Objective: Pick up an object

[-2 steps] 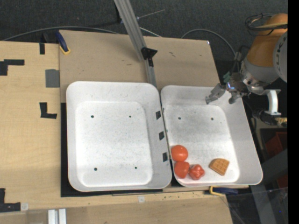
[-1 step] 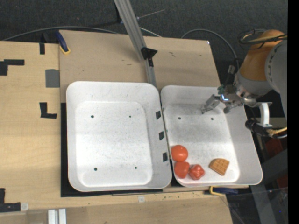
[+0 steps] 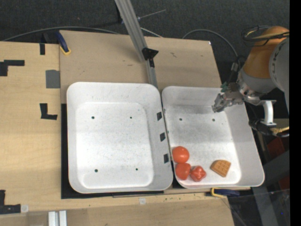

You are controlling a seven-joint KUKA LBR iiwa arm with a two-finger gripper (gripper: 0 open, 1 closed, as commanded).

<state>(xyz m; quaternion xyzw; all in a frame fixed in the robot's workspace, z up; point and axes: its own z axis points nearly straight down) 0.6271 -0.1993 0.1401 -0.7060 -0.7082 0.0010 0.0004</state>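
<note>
**Pincer over right bin's far end, objects sit at the near end**

Nearest you: the near rim of the right-hand shallow white plastic bin [image 3: 244,180], and just inside it the objects. You've got a small tan waffle-shaped piece [image 3: 220,167] near the near-right corner, lying flat. To its left, a red pepper-shaped toy [image 3: 198,173], touching a round red-orange tomato-like ball [image 3: 183,170]. A second round red-orange ball [image 3: 180,154] sits just behind that one, against the bin's left wall. All four are clustered in the near part of the bin, on the floor of it.

The left-hand shallow white plastic bin [image 3: 75,126] sits just beside the right one, rims touching along the middle; three small black clips show along that seam.

The grey arm with the orange band [image 3: 263,62] comes in from the right. Its pincer [image 3: 219,105] is at the far right part of the right bin, tips pointing down toward the bin floor, well apart from the objects. Nothing visible between the tips. Whether it's released or clenched you can't tell at this resolution.

Both bins rest on the light wooden tabletop [image 3: 28,126]. A grey metal pole [image 3: 134,25] slants in from the top, ending at a black bracket behind the bins.
</note>
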